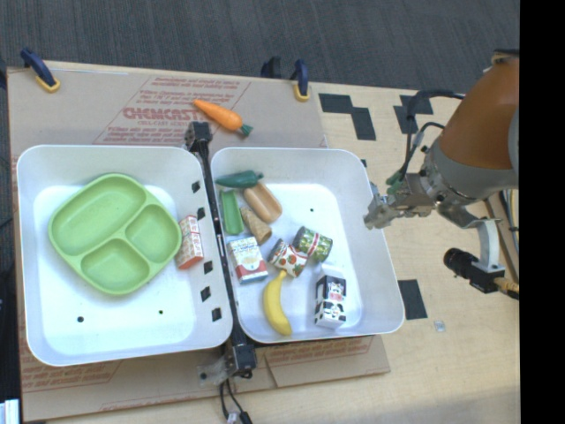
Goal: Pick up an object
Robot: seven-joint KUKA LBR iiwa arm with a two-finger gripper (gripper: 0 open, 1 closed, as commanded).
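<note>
Grey arm reaches leftward, its claw just outside the right bin's rim, grip unclear.

robot lab bench, two white bins clamped on cardboard, toy food, black floor markers

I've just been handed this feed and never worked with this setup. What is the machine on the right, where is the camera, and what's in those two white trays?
One fixed camera looks down at a slant. The grey and orange arm is a robot; its gripper hovers just outside the right bin, carrying nothing visible. That bin holds a banana, a cow-patterned carton, small cans and other toy food. The left bin holds a green divided plate and a small box. A toy carrot lies on cardboard behind.
</note>
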